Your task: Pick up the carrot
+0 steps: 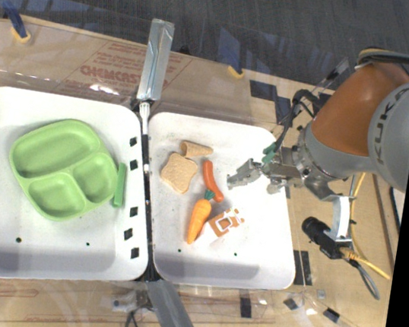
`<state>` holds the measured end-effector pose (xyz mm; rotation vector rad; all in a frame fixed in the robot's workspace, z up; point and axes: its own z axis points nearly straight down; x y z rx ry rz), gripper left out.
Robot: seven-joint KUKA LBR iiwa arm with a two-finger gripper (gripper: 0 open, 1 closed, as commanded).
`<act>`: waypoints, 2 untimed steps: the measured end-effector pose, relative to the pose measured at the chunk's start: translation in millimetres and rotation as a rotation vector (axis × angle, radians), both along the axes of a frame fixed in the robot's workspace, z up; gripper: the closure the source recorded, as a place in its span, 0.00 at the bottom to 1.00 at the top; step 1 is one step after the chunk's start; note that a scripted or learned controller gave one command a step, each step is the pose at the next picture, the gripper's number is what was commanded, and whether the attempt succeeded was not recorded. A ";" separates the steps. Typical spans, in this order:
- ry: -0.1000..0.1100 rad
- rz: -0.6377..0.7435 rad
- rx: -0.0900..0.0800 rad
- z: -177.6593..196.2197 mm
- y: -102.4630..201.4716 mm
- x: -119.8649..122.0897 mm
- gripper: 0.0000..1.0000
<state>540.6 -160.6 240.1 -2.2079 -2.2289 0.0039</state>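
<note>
Two white bins are sitting side by side. Right bin (pixel 265 265): carrot (pixel 197 220) is lying near its middle, touching a red chilli (pixel 212 180) above and an orange-white block (pixel 225 221) beside. Gripper (pixel 236 178) is hovering right of the carrot, jaws slightly parted, grasping nothing.

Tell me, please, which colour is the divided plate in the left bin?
The divided plate is light green, seen clearly in the camera view from above.
</note>
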 end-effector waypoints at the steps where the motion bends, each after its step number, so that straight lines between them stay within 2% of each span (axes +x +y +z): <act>1: -0.015 -0.042 -0.001 -118.4 23.6 -7.9 0.00; 2: -0.003 0.343 0.001 -148.7 49.4 -32.0 0.00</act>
